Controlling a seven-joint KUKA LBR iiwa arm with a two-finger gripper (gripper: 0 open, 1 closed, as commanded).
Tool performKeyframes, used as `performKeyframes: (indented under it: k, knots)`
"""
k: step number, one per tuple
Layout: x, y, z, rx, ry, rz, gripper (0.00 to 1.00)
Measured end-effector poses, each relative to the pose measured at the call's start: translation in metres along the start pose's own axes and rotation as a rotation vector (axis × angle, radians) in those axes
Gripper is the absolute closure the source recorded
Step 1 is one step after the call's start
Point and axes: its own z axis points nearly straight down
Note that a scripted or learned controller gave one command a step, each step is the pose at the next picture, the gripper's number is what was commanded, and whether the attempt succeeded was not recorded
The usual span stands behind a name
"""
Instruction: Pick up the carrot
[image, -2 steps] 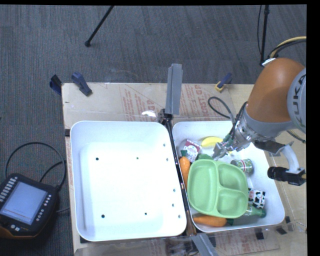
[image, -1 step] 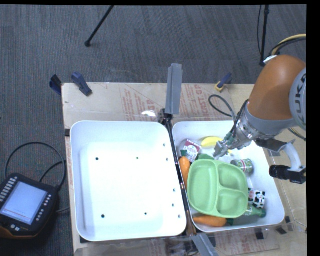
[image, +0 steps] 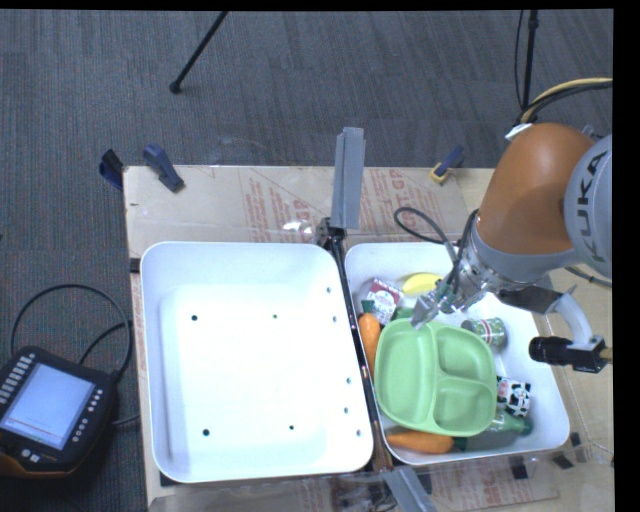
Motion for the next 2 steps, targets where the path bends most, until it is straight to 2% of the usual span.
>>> performKeyframes:
  k: [1, 2]
  knots:
    - [-0.0235, -0.0173, -0.1540, -0.004, -0.003, 0.067, 1.00]
    - [-0.0232, -0.0172, -0.1537, -0.003, -0.003, 0.067, 0.00]
